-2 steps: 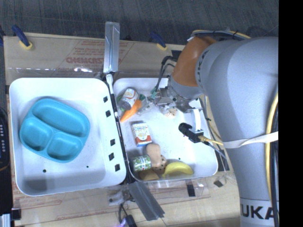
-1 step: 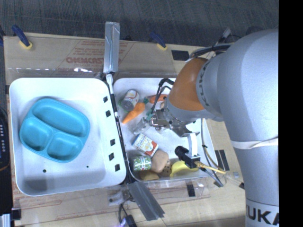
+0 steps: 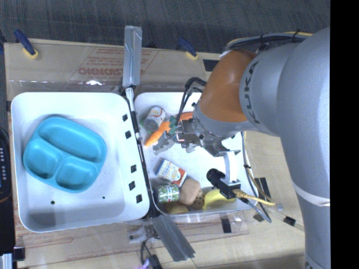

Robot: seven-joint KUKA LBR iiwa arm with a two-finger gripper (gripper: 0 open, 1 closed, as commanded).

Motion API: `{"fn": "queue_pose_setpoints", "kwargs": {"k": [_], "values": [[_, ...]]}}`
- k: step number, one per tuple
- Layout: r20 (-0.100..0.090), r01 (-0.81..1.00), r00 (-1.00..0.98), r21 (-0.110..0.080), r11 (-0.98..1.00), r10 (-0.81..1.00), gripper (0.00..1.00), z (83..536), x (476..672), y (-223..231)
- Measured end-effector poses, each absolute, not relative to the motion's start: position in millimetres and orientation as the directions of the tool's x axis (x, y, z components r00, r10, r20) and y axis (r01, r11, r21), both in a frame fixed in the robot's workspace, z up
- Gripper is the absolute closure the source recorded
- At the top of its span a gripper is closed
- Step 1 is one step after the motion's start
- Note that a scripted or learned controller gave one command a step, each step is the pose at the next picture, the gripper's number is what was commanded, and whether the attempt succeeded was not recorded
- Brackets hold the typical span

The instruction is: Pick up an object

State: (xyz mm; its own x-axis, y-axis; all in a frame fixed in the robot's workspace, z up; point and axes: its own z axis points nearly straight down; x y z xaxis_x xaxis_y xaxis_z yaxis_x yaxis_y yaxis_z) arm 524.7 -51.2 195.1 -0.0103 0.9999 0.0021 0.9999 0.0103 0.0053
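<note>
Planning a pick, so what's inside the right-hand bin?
Carrot, tin, small carton, green can and banana; the arm hides the rest of the bin.

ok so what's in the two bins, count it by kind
blue plate: 1
cans: 2
carrot: 1
carton: 1
banana: 1
brownish lumps: 2
total: 8 in sight; the arm covers part of the right bin, so more may lie under it.
</note>
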Motion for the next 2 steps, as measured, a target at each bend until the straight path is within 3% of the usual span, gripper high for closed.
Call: {"fn": "queue_pose_setpoints", "kwargs": {"k": [1, 2], "values": [[0.000, 0.989, 0.151, -0.006, -0.151, 0.989, 0.00, 145.3, 481.0, -102.6], [0.000, 0.993, 0.117, -0.002, -0.117, 0.993, 0.00, 158.2, 581.9, -108.3]]}}
